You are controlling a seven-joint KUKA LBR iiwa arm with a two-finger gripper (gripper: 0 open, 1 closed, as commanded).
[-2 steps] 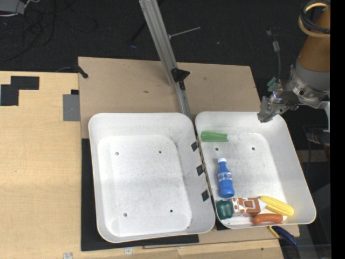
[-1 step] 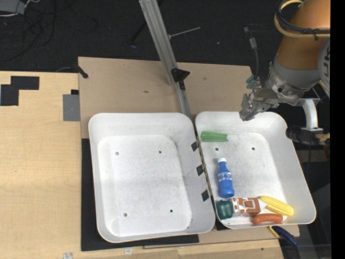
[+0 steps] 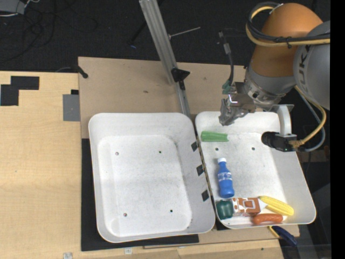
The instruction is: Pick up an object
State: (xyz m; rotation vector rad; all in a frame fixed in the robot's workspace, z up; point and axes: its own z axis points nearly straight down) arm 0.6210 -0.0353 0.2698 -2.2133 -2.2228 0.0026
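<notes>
the claw hangs at the right bin's 12 o'clock edge; whether it is clenched, i cannot tell. a green stick lies just below at 7 o'clock.

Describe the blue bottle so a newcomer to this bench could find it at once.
Start at the right-hand shallow white bin, the one the grey arm reaches over. Along its left wall, about halfway down, lies a small blue plastic bottle with a white cap pointing toward the flat green stick near the bin's far edge. It is the only blue item; its neighbours at the near edge are green, orange, red and yellow.
</notes>
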